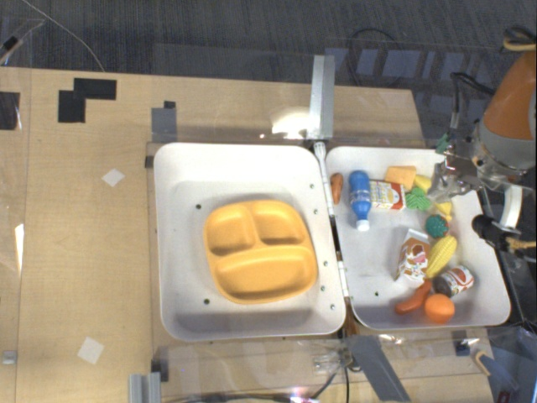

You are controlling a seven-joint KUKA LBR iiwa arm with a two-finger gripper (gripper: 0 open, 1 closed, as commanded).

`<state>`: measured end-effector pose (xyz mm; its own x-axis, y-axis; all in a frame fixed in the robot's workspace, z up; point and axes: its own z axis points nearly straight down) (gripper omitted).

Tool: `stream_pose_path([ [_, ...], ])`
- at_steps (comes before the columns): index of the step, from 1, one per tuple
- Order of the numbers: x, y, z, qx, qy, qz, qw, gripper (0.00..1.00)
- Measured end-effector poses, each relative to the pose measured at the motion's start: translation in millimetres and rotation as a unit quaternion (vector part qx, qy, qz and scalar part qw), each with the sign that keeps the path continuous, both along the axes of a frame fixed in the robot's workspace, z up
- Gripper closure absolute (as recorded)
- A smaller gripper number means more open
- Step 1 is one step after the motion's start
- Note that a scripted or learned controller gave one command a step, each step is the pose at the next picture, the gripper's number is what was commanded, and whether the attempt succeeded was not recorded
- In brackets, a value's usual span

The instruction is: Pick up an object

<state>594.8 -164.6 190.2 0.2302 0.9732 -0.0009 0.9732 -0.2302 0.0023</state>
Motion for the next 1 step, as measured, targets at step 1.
stream_pose_path([
  [1,-1.1,-0.3,-2.0,0.0001,0.002,0.0,1.0,0.0],
])
